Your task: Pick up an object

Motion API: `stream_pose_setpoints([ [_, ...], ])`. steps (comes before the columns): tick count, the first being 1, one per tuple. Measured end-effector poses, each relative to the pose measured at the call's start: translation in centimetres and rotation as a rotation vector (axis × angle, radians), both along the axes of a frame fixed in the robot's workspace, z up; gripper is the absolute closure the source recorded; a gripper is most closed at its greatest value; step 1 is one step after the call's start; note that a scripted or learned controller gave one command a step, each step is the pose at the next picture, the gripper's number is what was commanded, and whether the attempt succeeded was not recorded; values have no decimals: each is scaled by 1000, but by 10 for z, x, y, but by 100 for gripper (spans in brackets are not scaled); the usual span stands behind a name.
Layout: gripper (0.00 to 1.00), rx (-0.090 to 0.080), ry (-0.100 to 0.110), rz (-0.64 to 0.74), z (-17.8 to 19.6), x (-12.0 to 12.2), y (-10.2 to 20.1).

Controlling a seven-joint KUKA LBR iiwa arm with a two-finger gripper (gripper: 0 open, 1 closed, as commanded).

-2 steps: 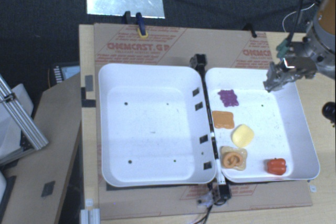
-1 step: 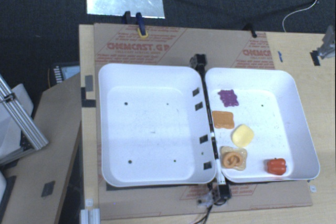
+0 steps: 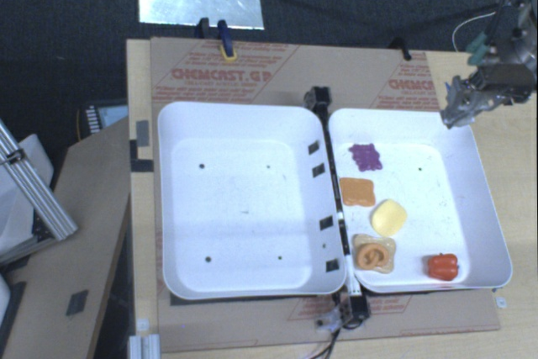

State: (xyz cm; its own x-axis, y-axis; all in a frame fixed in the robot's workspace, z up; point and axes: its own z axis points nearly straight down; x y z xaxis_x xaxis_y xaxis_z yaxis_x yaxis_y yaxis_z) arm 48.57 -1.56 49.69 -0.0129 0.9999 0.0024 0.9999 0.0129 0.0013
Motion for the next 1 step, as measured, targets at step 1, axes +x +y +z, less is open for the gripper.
stream_pose_setpoints([
  [1,100,-7,-6,-21,41,0,-98],
])
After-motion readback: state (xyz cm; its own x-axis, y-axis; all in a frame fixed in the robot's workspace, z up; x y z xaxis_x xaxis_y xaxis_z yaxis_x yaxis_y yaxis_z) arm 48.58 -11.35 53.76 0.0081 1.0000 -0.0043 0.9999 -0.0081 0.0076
